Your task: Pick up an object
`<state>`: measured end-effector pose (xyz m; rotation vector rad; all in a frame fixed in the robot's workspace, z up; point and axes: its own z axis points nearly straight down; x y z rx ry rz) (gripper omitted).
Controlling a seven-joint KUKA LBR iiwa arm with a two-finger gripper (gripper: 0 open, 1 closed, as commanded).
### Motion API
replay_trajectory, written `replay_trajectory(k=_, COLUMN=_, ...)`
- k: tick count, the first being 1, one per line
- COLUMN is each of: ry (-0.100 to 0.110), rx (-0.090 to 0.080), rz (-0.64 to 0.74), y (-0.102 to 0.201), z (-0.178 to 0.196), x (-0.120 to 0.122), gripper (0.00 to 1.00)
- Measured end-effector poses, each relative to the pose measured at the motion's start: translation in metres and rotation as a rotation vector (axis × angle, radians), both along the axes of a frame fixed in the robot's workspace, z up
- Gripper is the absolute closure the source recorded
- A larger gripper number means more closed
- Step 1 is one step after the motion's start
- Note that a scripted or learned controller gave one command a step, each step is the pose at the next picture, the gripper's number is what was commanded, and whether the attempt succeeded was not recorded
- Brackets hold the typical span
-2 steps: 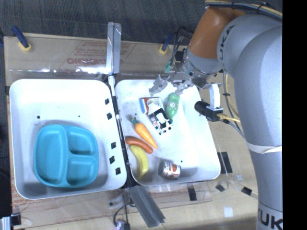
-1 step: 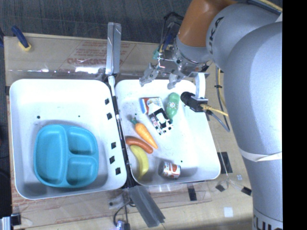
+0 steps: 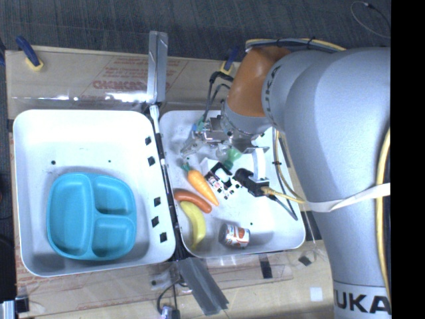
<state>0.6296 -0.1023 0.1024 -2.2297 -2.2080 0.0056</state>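
**Q:** Now, how did the gripper [image 3: 199, 137] stand, and where?

**A:** It hung low over the right bin [image 3: 292, 234], near that bin's far left corner. From this slanted view it could not be made out whether the jaws were spread or pressed together. The grey arm came in over the bin's right edge.

**Q:** Which objects lay nearest to it?

**A:** A small green object [image 3: 234, 155] lay just beside the wrist, towards the middle of the bin. A carrot [image 3: 201, 185] lay a little nearer the left edge, tilted, with its leafy end pointing to the gripper. A black-and-white patterned object [image 3: 222, 181] lay just right of the carrot.

**Q:** And further out?

**A:** An orange-red sausage [image 3: 192, 200] lay crosswise along the left edge, touching the carrot's tip. A banana [image 3: 194, 223] curved down towards the near left corner, close against the sausage. A can [image 3: 234, 236] lay on its side by the near edge, apart from the banana.

**Q:** What did the other bin carry?

**A:** The left bin [image 3: 26, 151] carried a blue divided plate [image 3: 93, 214], set towards its near left corner and well apart from the gripper.
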Motion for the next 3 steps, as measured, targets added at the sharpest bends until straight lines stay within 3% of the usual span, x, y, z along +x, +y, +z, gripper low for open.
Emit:
replay_trajectory(k=1, ry=-0.003, rx=0.0, rz=-0.109, y=-0.0028, z=-0.0105, x=-0.0645, gripper=0.0)
replay_trajectory(k=2, ry=-0.003, rx=-0.002, rz=-0.106, y=-0.004, z=-0.0006, x=-0.0644, gripper=1.0)
replay_trajectory(k=3, ry=-0.004, rx=-0.002, rz=-0.105, y=-0.0039, z=-0.0006, x=-0.0644, gripper=0.0)
